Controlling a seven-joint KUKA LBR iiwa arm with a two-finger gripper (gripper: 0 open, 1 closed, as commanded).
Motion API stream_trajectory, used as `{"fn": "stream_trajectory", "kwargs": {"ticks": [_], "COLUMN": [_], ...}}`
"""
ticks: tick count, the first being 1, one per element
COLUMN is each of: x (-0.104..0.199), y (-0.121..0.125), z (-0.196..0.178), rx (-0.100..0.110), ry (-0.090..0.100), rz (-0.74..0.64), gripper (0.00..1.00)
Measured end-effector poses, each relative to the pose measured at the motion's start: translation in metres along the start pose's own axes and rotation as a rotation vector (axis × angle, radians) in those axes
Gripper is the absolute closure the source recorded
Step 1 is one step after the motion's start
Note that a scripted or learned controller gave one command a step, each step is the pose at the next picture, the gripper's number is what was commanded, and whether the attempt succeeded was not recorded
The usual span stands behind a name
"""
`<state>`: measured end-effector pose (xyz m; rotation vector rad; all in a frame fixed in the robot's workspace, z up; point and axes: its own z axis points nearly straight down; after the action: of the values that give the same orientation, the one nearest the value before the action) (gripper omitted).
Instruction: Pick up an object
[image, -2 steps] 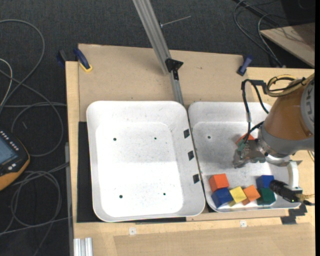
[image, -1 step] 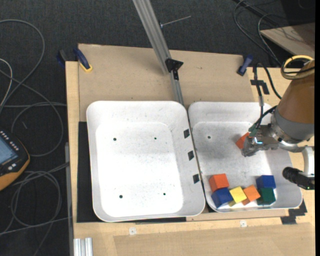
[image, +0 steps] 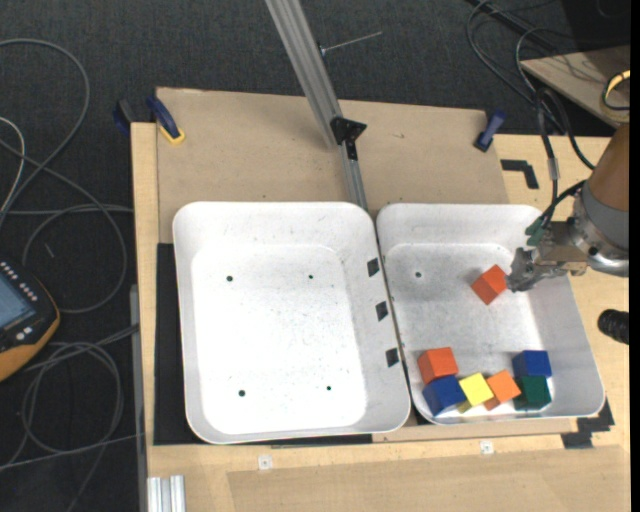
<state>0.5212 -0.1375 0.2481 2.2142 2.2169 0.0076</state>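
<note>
I see orange block (image: 489, 285) just left of gripper (image: 522, 274) — maybe touching; grip state unclear — arm low over right bin (image: 560, 330).

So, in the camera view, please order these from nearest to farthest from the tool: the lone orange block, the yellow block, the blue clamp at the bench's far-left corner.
1. Lone orange block, just left of the tool.
2. Yellow block, near the right bin's front edge.
3. Blue clamp, far-left corner.
</note>
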Motion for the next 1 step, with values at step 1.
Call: {"fn": "stream_trajectory", "kwargs": {"ticks": [1], "x": [-0.0002], "y": [0.0018], "z": [-0.0433], "rx": [0.003], "ry": [0.001], "rz": [0.000], "gripper": [1.00]}}
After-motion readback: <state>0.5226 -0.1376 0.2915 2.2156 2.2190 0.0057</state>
